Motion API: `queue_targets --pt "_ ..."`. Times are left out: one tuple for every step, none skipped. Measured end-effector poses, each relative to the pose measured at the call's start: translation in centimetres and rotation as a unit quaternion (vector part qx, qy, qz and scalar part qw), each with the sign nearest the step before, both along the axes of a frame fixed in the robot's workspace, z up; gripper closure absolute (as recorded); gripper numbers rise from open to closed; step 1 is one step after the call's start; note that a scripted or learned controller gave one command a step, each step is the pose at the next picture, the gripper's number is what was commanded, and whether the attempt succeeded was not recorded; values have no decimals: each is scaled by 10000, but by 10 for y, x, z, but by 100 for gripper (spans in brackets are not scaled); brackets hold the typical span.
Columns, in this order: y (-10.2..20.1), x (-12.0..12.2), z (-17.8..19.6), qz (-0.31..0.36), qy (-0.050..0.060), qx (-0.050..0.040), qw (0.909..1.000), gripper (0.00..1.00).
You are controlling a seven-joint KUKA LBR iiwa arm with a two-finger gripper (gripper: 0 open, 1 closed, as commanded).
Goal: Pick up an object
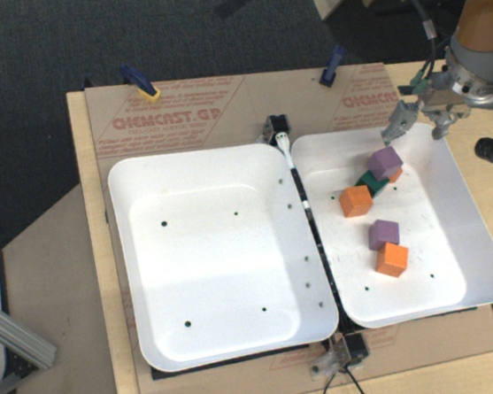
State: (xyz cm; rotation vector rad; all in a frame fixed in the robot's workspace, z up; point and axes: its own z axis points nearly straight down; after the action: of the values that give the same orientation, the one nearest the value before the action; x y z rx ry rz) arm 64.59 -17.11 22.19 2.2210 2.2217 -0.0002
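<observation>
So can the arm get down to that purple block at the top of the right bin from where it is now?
Probably yes. The end effector hangs just above the purple block, with nothing over it. A green block touches its lower left side and may crowd one finger.

Blue clamps (140,82) (332,66) on cardboard sheet (217,106); black clip (276,128) between bins.

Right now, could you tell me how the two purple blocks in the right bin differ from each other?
The upper purple block sits near the gripper, touching a green block; the lower purple block lies mid-bin, against an orange block. The upper looks slightly larger. Both are purple cubes in the right bin.
</observation>
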Motion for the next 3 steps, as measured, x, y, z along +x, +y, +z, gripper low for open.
queue_targets --pt "-25 16 -93 5 -23 -4 10000 0" --pt "41 -17 -121 -2 -113 -25 9999 0" --pt "64 -49 -122 13 -154 -36 9999 0"
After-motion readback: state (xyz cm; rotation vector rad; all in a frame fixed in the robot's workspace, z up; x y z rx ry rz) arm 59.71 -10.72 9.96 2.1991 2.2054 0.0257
